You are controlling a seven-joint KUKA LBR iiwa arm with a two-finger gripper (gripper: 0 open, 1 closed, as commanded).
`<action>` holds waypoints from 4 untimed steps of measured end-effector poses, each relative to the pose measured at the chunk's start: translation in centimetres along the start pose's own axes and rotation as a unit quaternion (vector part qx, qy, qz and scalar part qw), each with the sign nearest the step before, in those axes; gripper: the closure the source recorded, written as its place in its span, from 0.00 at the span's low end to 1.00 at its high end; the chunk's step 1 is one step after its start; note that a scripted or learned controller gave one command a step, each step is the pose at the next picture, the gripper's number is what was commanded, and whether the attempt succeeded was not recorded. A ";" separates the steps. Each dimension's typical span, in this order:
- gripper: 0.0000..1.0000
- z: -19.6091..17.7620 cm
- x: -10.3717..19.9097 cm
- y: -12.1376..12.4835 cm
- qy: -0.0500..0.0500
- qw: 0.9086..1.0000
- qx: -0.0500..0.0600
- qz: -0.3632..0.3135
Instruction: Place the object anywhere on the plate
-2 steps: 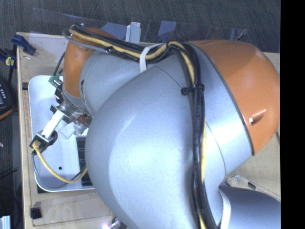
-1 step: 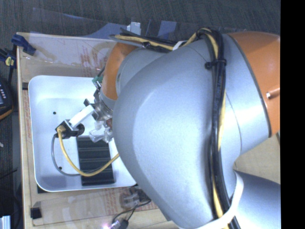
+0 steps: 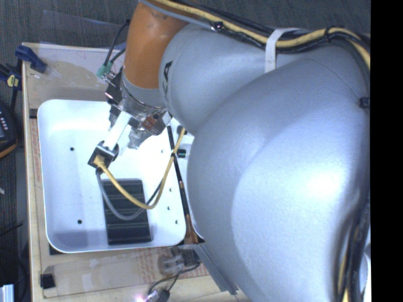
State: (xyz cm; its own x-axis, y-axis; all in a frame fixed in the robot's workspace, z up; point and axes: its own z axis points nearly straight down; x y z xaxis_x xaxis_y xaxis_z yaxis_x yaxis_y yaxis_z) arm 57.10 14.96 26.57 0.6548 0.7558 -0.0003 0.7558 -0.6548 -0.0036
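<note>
- Toward the left-centre of the frame, my gripper [image 3: 134,134] is hanging over the upper part of the left white bin [image 3: 60,175]. Whether my jaws are spread or pressed together, I cannot tell.
- Lower in the same bin, a dark slab [image 3: 128,218] is lying flat, near the bottom wall and apart from my gripper. I am taking it for the task's thing, though whether as object or as plate I cannot tell.
- Risks I am weighing:
  - My bulky arm [image 3: 271,168] is covering the right of the frame, so I am judging that side blind.
  - A straight descent from here is likely meeting bare bin floor.
  - The slab's low profile is offering little to pinch, so a slip seems likely.
- Materials I am noting:
  - The slab is looking matte, rectangular and ribbed.
  - The bin is looking smooth, glossy and round-cornered.
  - The arm is looking grey, satin and curved.
</note>
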 end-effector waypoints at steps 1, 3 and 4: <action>1.00 7.6 -7.4 2.3 -0.003 0.998 0.001 -0.058; 0.00 17.4 -3.8 0.0 0.000 0.992 -0.001 -0.128; 0.00 11.0 -2.8 -1.9 -0.001 0.994 0.000 -0.112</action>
